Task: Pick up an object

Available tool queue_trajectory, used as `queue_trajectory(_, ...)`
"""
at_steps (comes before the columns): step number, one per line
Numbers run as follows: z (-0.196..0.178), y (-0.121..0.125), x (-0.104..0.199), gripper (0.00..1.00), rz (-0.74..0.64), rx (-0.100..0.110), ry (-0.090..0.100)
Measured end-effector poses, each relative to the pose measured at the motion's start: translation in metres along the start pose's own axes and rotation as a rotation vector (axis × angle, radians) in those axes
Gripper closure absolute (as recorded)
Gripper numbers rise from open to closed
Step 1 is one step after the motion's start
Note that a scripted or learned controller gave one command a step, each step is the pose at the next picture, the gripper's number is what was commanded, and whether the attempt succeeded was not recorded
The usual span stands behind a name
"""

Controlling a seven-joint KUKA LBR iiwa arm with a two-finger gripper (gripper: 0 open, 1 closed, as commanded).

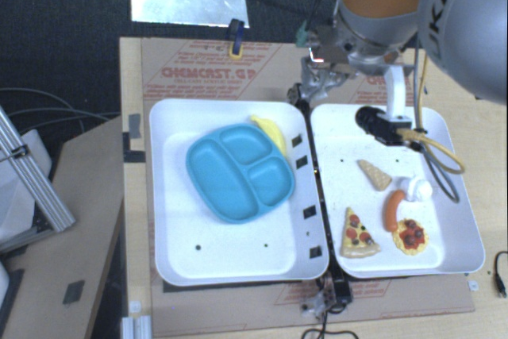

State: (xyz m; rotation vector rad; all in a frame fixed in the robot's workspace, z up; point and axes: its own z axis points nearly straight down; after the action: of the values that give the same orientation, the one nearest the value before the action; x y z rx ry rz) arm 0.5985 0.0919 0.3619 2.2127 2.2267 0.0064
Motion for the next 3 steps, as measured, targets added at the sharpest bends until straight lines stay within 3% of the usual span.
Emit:
queue_trajectory(1, 0.023, -0.023, 0.086, 1.00, -0.006, 0.006, 0.003)
queue_trajectory(2, 0.074, -0.066, 0.093, 1.00, 0.000, 0.011, -0.002)
queue_trajectory(3, -0.032, -0.104, 0.083, 1.00, 0.000, -0.007, 0.004)
